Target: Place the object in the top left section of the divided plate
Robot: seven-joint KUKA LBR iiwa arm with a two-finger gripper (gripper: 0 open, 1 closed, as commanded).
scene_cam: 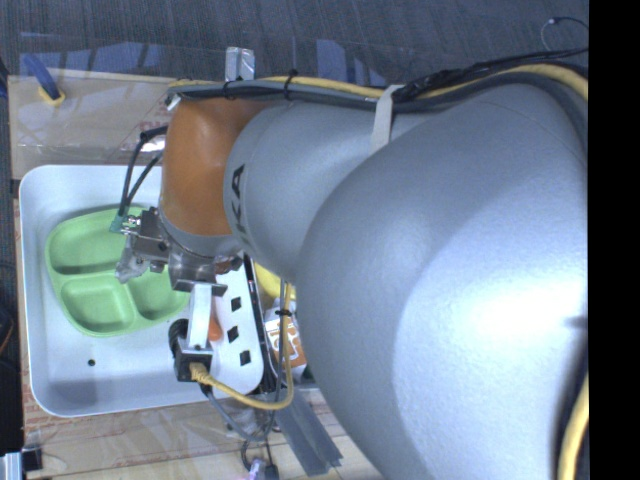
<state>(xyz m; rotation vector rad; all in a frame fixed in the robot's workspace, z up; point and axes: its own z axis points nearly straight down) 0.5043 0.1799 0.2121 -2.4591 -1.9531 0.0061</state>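
**Over the plate, at the placing step, drop not done yet**

My fingers [132, 264] hang over the green divided plate [85, 313], above its 3 o'clock side, approx where the divider ridges meet. The plate lies in the left white bin [40, 368], at 9 o'clock in the view. My wrist and arm cover the tips from above, so I can't tell if they're wide or narrow, or if anything sits btwn them.

The object: can't pin it down. The top left section [78, 240], at 10–11 o'clock on the plate, is bare green where I can see it, and its 3 o'clock end is hidden under my wrist. My guess is the object is either in my grip under the wrist or was never picked. Yellow and orange bits [283, 333] peek out beside the arm, at 4–5 o'clock from the plate. They're too hidden to name.

Step, as I judge it: end of the carry, start of the place.

Next move calls for:
- sliding toward 9–10 o'clock so the tips clear the ridge and sit over the top left section
- lowering close to the plate floor
- opening there, since a release over the ridge could tip the object into a neighbouring section
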